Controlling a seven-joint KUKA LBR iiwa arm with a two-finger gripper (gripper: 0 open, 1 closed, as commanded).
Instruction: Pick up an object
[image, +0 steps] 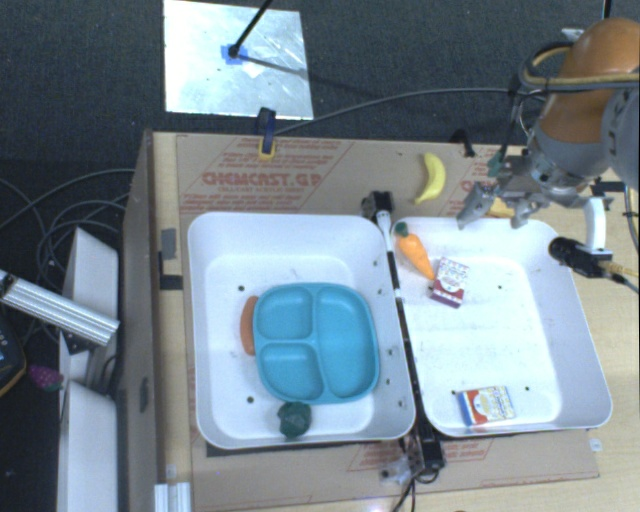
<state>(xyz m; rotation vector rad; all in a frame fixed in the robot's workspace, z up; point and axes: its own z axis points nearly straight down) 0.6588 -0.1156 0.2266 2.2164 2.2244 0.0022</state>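
Observation:
My gripper (497, 211) hangs over the far edge of the right bin (580, 350), its two fingers spread apart with nothing between them. In that bin lie an orange carrot (414, 252) at the far left corner, a small red and white packet (450, 281) beside it, and a blue and white box (486, 405) near the front edge. The carrot and packet sit to the left of and nearer than the gripper. A yellow banana (433, 177) rests on the cardboard behind the bins, left of the gripper.
The left bin (215, 260) holds a blue divided plate (315, 340), an orange sausage-shaped piece (246, 325) at its left side, and a dark green lump (295, 419) in front. A black divider clamp (380, 205) stands between the bins. Cables run across the back.

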